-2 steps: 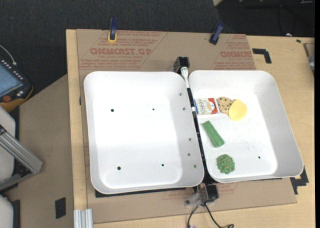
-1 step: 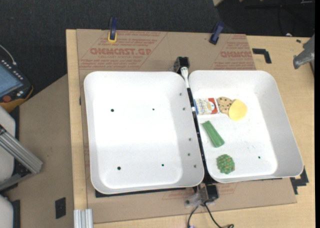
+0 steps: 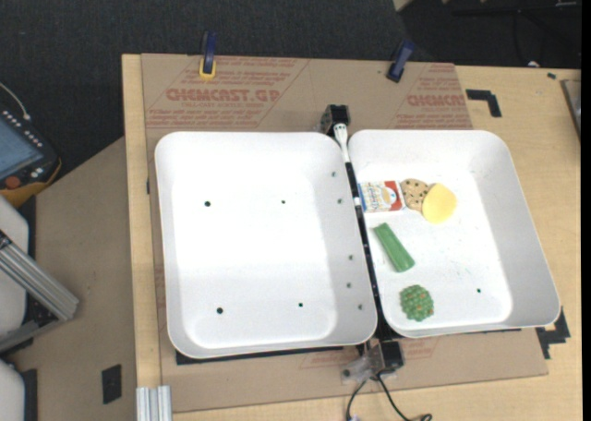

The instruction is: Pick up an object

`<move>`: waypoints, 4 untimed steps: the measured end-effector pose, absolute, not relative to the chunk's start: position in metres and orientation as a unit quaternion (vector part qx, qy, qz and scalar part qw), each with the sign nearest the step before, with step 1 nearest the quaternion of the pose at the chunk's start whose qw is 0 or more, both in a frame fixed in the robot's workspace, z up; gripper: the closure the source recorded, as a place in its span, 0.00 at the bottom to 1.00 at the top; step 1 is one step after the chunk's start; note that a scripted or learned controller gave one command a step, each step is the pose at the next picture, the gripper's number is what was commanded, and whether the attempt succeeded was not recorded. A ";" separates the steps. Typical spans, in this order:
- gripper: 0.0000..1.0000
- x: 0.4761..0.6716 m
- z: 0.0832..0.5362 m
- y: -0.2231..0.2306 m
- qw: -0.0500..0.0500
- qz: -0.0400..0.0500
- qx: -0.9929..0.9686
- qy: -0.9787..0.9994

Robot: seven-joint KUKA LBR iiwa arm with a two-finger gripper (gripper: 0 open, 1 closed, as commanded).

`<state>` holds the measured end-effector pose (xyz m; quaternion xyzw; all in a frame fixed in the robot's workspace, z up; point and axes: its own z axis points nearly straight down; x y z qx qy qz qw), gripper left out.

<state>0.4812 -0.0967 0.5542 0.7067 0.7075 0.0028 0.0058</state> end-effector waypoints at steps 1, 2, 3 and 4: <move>0.00 0.481 0.554 -0.097 0.005 0.002 0.707 0.708; 1.00 0.482 0.565 -0.097 0.008 0.004 0.706 0.708; 0.00 0.482 0.564 -0.097 0.007 0.003 0.707 0.708; 1.00 0.483 0.576 -0.097 0.010 0.005 0.706 0.708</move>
